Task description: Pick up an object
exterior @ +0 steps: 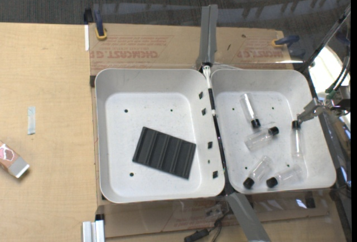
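The right bin (223, 124) holds several clear vials with black caps. One vial (249, 109) lies near the bin's middle and another (261, 139) lies just below it. A third (298, 143) lies by the right wall, and two more (255, 173) (283, 177) lie near the front wall. A black ribbed slab (164, 152) lies flat in the left bin (103, 124). A thin grey part of my gripper (304, 116) reaches in from the right edge, low over the right wall, with its tip beside the third vial's cap. Nothing is visibly held.
Folded cardboard lies behind the bins, held by clamps (100, 30) (284, 42). A grey bar (208, 34) runs back from the seam between the bins. On the wooden bench to the left lie a small strip (31, 120) and a small packet (12, 160).
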Robot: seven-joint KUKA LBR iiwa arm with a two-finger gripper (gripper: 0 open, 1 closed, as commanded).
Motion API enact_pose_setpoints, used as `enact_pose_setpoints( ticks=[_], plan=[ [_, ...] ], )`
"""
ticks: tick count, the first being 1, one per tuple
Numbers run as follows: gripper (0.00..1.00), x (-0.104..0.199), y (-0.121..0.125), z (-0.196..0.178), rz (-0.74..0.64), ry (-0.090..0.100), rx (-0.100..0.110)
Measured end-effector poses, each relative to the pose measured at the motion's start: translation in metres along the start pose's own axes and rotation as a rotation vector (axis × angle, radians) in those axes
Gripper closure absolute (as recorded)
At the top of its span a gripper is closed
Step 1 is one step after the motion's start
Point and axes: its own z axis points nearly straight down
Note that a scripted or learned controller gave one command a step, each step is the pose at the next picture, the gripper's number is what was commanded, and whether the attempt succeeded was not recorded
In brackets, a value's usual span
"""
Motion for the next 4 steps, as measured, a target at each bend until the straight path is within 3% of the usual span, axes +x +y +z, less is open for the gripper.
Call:
enact_pose_setpoints(
  ticks=[1, 2, 3, 4],
  plan=[
    [0.0, -0.02, 0.005, 0.162, 0.039, 0.005, -0.002],
    [0.0, -0.017, 0.002, 0.171, 0.075, 0.008, -0.003],
    [1.0, -0.022, 0.0, 0.163, 0.082, 0.001, -0.001],
    [1.0, 0.003, 0.018, 0.061, 0.271, -0.001, -0.001]
  ],
)
